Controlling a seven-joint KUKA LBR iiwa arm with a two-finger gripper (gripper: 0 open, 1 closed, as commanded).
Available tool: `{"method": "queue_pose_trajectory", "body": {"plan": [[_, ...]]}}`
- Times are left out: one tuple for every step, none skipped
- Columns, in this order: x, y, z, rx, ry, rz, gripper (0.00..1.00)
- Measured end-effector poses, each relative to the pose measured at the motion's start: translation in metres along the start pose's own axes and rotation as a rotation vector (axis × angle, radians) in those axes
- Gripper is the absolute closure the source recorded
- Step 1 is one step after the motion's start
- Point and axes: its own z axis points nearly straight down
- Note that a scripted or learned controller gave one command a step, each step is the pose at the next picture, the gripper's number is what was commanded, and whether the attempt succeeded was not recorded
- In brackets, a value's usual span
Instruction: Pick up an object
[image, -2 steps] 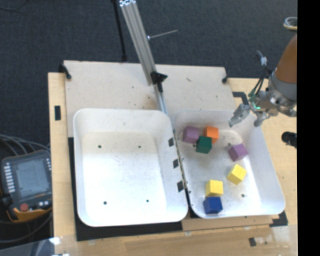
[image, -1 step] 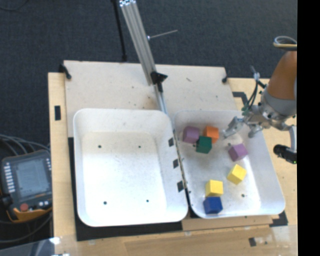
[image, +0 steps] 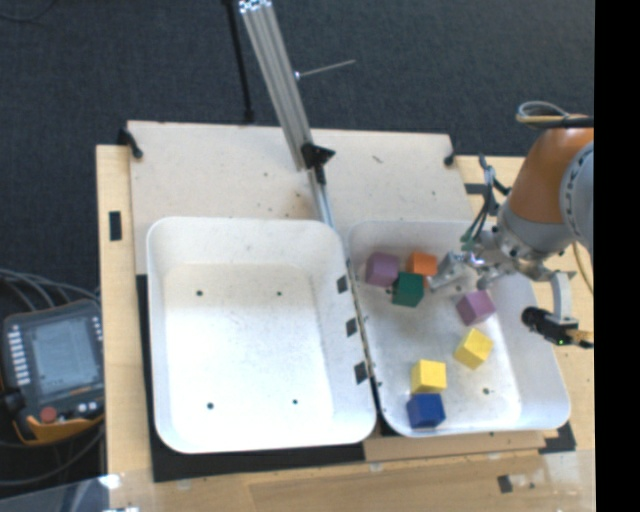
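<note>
Camera view: gripper hangs low in the right bin, beside the orange block and green block. Nothing looks lifted yet; the pick remains undone.

The arm runs off the right edge, so only its orange band and wrist are seen. The gripper is small and blurred; its fingers can't be made out. The orange cube sits partly behind the green cube. The pendant is cut by the left edge.
</note>
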Motion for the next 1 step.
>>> {"method": "queue_pose_trajectory", "body": {"plan": [[-0.0011,0.0004,0.0254,-0.001,-0.001,0.001,0.0]]}}
